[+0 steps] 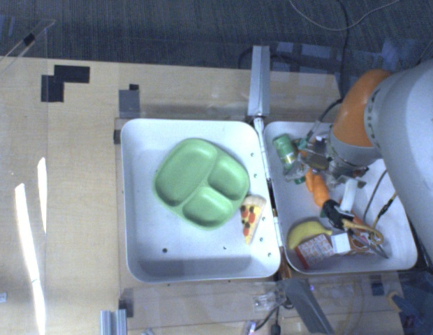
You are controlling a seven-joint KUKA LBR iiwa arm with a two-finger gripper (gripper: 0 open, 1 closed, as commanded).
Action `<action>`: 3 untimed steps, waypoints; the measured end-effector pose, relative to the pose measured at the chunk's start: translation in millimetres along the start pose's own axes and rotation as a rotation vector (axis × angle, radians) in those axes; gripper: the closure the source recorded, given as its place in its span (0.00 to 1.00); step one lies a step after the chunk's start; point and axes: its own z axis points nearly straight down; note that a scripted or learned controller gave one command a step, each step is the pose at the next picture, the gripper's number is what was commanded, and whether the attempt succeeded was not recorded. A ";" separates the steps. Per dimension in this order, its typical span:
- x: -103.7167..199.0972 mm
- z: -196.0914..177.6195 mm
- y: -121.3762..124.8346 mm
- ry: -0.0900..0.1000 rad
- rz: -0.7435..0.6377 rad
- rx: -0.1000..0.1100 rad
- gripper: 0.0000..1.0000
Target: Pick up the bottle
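Note:
The bottle [286, 152] is small and green with a pale label. It lies in the far left corner of the right bin [405, 253], close to the divider. My gripper [316, 156] hangs low over that bin just to the right of the bottle, under the grey wrist with its orange band [356, 114]. The gripper looks very near the bottle's right side, but contact cannot be made out from this slanted view. Nothing is seen lifted off the bin floor.
An orange carrot [316, 188] lies just in front of the gripper. A banana [306, 232], a red box [318, 250] and small dark items [342, 218] crowd the right bin's front. The left bin [140, 257] holds a green divided plate [202, 181] and a pizza slice [251, 216].

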 end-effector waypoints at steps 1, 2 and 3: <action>-25.3 -16.6 77.1 0.009 -0.055 0.048 0.00; -70.5 -116.5 99.7 -0.002 -0.128 -0.002 0.00; -85.4 -155.4 90.6 -0.002 -0.127 -0.001 0.00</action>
